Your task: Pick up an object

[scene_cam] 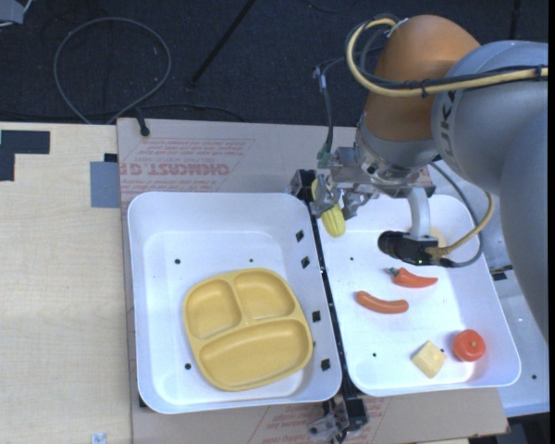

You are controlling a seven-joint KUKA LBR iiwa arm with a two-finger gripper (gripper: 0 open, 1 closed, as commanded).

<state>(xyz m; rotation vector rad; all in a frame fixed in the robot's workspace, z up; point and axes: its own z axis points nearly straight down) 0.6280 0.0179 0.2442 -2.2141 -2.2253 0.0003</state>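
My gripper point(334, 207) hangs over the rim where the two bins meet, near their far end. Its fingers are shut on a small yellow corn cob point(333, 222), which pokes out below the fingertips. In the right bin point(499, 377) lie a red chili pepper point(413, 278), an orange-red sausage point(382, 302), a pale yellow cheese block point(428, 359) and a red tomato point(469, 345). None of them touches the gripper.
The left bin point(157, 248) holds a yellow divided plate point(248, 326) in its near half. The grey arm with its orange band point(416, 72) covers the far right corner of the right bin. Cardboard lies under both bins.
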